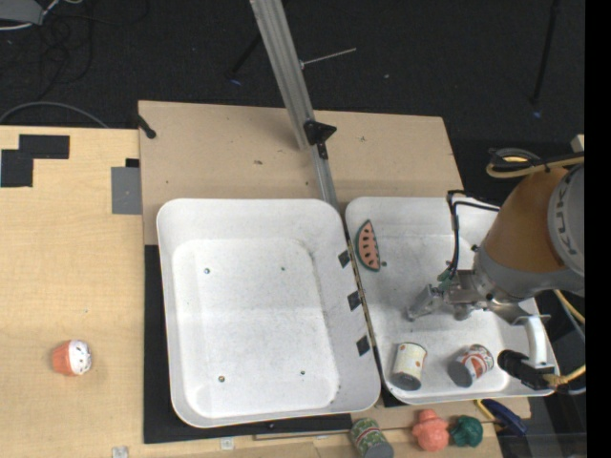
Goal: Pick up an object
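In the camera view, the grey arm with the orange band (530,232) reaches into the shallow white bin on the view's right (410,256). Its gripper (417,310) sits low over bare floor near the middle of that bin, pointing toward the divider between the two bins. From this slant I cannot tell whether the claw is released or clenched, and nothing shows in its grasp. Three candidates lie in this bin. A flat red watermelon-slice toy with a green rind (368,246) rests against the wall by the divider, apart from the gripper on its far side. A cream cylindrical cup tipped on its side (409,364) lies by the front wall, near the gripper on its near side. A small red-and-white can, also tipped over (471,364), lies near the cup, toward the arm. The other shallow white bin (248,294) lies to the view's left. As I judge it, no pick has been made, and the step in hand is choosing a target and coming down on it. The cup looks the best choice, being closest, rigid and free on both sides. It may roll, so the claw should straddle its round body across the axis, centred along its length, and close only once low. The slice, thin and tight to the wall, leaves little room.
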Tool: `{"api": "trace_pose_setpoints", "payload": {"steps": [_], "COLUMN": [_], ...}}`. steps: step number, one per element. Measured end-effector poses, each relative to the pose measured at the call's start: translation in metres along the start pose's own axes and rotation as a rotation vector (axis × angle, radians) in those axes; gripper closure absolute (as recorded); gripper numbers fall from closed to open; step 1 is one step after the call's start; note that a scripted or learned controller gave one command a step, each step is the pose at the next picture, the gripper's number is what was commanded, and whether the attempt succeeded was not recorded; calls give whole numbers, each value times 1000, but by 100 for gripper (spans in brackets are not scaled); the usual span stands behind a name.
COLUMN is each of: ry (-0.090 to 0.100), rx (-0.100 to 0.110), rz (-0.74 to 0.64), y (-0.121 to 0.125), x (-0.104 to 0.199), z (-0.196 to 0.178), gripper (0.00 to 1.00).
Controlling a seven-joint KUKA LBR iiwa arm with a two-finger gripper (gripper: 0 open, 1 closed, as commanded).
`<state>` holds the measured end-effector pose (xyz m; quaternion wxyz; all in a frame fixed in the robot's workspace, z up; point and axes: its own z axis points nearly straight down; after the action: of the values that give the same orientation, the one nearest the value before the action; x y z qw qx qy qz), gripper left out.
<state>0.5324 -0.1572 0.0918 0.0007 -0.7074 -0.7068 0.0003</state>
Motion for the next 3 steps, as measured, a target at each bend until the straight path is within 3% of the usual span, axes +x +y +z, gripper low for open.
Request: {"api": "trace_pose_setpoints", "payload": {"steps": [1, 3], "ry": [1, -1], "rx": [0, -2], "rz": [4, -1], "y": [0, 4], "x": [-1, 0], "z": [-11, -111], "gripper": [100, 100]}}
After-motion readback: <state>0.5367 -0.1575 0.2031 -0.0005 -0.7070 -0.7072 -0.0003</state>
